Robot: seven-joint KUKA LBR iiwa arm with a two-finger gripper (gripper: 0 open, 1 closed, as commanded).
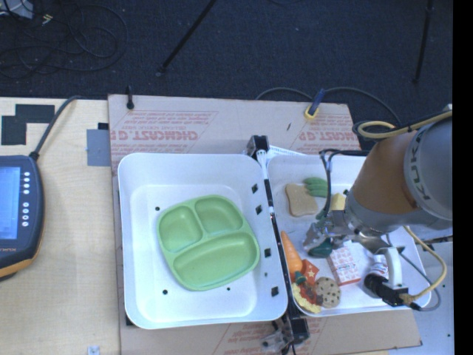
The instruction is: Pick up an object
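My gripper (322, 237) hangs low in the middle of the right bin (414, 302), below the grey arm with its orange band. A small teal object (322, 250) lies right under the gripper's tip, and I cannot tell whether it is gripped. A red-and-white box (346, 265) lies just to the lower right of it. An orange carrot (291, 251) lies along the bin's left wall. A tan bread slice (301, 198) rests up-left of the gripper, with a green item (316, 186) beside it.
A chocolate-chip cookie (326, 293) and small red and yellow pieces (305, 272) sit at the right bin's front left. A yellow item (338, 200) lies by the arm. The left bin (140, 287) holds a green divided plate (208, 240). A teach pendant (16, 209) lies far left.
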